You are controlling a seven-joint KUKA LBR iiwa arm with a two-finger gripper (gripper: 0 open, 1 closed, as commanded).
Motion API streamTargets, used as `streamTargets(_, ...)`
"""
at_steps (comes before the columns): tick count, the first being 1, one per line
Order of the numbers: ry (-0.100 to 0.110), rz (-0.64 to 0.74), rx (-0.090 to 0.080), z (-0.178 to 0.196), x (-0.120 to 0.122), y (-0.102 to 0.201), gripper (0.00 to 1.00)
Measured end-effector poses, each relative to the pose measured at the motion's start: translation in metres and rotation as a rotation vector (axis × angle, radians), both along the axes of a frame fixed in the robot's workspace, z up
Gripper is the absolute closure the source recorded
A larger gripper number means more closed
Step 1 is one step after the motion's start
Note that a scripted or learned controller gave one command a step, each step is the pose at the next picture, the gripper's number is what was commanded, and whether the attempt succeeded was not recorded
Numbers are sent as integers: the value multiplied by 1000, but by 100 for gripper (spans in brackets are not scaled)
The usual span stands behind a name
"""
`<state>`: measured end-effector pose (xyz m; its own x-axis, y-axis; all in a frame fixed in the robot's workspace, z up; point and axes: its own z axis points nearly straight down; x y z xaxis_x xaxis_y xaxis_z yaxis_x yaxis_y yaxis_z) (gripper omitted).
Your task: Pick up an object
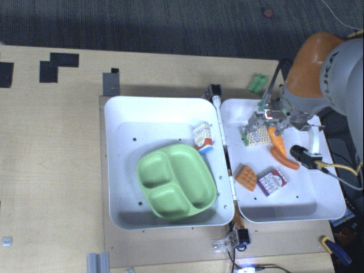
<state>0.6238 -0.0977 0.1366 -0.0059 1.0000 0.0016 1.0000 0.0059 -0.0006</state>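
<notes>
The pincer (267,117) hangs low in the right white bin (318,201), above a speckled pale packet (257,136) beside an orange carrot-shaped toy (281,149); its grip state cannot be told.

Arm (341,67): bulky rounded grey housing, glossy orange band above wrist. Wrist end: small metallic block, thin dark rods, pale bracket. Black connector plus yellow-tinged cable trailing off lower side. Detail blurred, no markings legible.

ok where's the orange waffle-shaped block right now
The orange waffle-shaped block lies in the right white bin, near its left wall, beside the small purple packet.
</notes>
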Motion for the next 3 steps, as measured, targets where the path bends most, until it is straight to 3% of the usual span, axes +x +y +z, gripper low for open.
streamTargets(1,-8,1,-1,13,2,0,100)
streamTargets(2,-7,0,-1,13,2,0,0)
streamTargets(3,-7,-5,-3,-50,-18,8,0)
